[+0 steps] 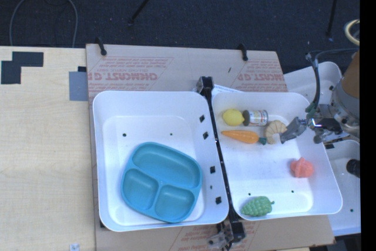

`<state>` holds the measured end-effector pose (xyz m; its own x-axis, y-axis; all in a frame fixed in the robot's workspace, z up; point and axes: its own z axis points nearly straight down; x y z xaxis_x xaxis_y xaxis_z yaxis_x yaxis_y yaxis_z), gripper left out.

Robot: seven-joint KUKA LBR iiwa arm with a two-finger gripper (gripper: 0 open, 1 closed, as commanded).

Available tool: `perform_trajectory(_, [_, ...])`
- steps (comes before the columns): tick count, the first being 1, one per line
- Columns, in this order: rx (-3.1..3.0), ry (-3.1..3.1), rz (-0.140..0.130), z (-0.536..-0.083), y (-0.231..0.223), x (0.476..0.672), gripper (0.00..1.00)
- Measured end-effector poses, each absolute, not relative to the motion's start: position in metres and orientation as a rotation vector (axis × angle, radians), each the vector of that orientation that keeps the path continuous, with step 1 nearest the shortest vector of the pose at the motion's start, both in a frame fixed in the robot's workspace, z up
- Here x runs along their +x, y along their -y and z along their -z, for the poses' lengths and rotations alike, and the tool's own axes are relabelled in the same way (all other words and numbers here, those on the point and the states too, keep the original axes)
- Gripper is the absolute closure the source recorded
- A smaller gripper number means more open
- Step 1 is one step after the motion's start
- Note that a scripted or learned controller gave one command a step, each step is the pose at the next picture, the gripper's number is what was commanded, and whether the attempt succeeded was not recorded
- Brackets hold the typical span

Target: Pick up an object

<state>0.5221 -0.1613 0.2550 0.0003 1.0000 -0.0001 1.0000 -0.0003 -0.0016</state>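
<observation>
1. The jaws (302, 128) hang low over the right bin (335, 200), spread apart, gripping nothing.
2. A tan toy (274, 129) lies just left of them, probably the target (they point that way).
3. Lemon (232, 117) and carrot (240, 136) lie further left.

Glossy blue plastic tray (161, 181)

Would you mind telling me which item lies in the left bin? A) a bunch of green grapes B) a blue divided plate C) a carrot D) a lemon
B: the blue divided plate lies in the left bin, while the lemon, carrot and green grapes all lie in the right bin.
</observation>
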Motion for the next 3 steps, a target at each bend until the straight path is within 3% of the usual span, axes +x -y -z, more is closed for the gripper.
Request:
perform_trajectory(2, [-2.217, 2.216, -0.005, -0.153, 0.149, 0.510, 0.00])
perform_trajectory(3, [-2.219, 2.216, -0.004, -0.107, 0.148, 0.517, 0.00])
